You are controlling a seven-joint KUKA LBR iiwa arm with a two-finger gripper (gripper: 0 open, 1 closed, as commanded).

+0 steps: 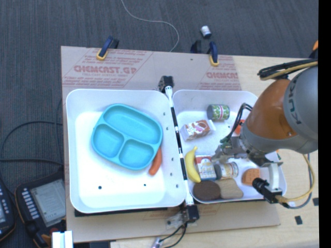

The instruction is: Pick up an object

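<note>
Where the grey arm with its orange band reaches in from the right, it covers much of the right bin (182, 98), and its end effector (226, 156) sits low over the clutter there — whether it is open or closed cannot be told, since wrist and cables hide that part. Just below it lies a small jar-like container (229, 170) on its side, its long axis running left to right; its label is too blurred to read. Touching its left end is a small red-and-white packet (206, 167), also unreadable. A banana (192, 165) lies against the bin's left wall, long axis roughly up and down the view, curving slightly. Along the near edge sit a dark brown round piece (207, 190) and a tan one (231, 191), side by side; an orange round item (250, 176) is partly cut off by the arm. Farther back lie a green can (219, 112) on its side and a red-and-white wrapped pack (196, 129).

The left bin (72, 138) holds a blue divided plate (126, 136) with a carrot (155, 162) just beside its right corner, pointing up and slightly right.

The board on the tabletop (103, 68) reads "CHEMCAST GP" in red — a second print at the right is partly hidden.
</note>
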